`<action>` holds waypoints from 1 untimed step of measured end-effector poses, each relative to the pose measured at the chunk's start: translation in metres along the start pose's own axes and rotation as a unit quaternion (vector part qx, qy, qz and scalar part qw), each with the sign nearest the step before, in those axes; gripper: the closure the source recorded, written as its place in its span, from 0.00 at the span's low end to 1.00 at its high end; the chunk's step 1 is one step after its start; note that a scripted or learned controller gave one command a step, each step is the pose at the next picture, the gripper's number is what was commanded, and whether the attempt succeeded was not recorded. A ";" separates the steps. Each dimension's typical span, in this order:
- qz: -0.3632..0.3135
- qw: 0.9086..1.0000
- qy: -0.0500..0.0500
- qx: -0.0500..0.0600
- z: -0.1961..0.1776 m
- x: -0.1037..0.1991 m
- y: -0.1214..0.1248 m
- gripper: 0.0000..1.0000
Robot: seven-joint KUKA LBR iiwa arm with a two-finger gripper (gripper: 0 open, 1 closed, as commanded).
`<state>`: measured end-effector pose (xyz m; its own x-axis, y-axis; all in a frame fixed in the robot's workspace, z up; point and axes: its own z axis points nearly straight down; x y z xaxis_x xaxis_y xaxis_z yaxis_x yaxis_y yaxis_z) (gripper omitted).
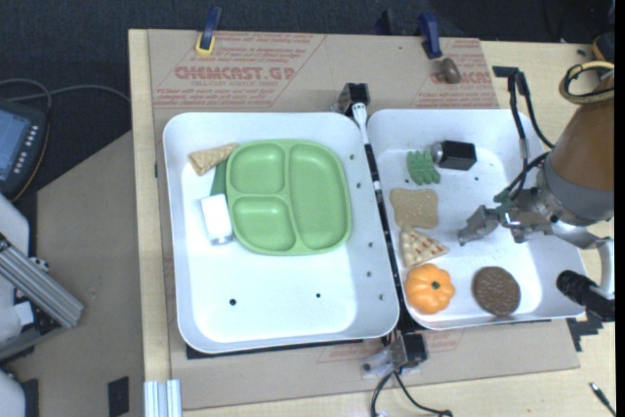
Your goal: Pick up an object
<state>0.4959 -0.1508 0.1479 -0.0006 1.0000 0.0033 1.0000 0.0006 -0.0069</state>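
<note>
**Arm over the right bin, jaws low near the centre**

We see the bench [293, 63] carrying two white bins side by side. In the left bin [283, 308], a green divided plate [290, 197] sits in the upper middle. A tan triangular cracker [211, 157] lies at the plate's upper left, and a small white block [216, 218] lies just beside its left edge.

The right bin [488, 127] holds the loose pieces. A green ridged item [423, 167] and a small black box [456, 153] lie close together near the top. Below them lies a tan slice of bread [415, 206], then a pizza-like wedge [422, 247] beneath it. An orange pumpkin [430, 288] rests in the lower left corner of this bin, and a round brown cookie [496, 290] lies to its right.

The arm [586, 161] reaches in from the right of the frame. Its gripper [485, 224] hangs over the middle of the right bin, right of the bread and above the cookie. We cannot tell how far the jaws are parted, and we see nothing between them.
</note>
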 end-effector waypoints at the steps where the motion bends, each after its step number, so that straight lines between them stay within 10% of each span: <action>1: 0.000 1.000 0.000 0.000 0.043 0.000 0.000 0.00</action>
<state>0.4954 -0.1509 0.1049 0.0002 1.0000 0.0028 1.0000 -0.0002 -0.0067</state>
